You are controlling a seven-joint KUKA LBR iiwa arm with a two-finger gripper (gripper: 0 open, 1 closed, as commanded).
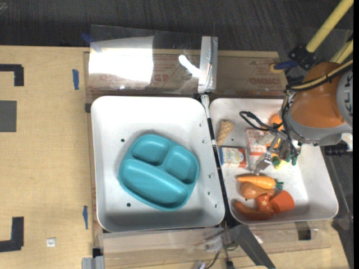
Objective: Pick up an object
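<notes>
Two white bins sit side by side on the table (39,150). The left bin (106,122) holds one teal divided plate (159,171). The right bin (320,198) holds one ice cream cone (225,130), one small packet (233,156), one carrot (257,180) and one red pepper (279,201). The gripper (268,160) hangs over the carrot; whether its fingers are open cannot be told.

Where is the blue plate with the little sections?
The blue plate lies in the middle of the left bin, across the divider from the toy food pile in the right bin.
</notes>
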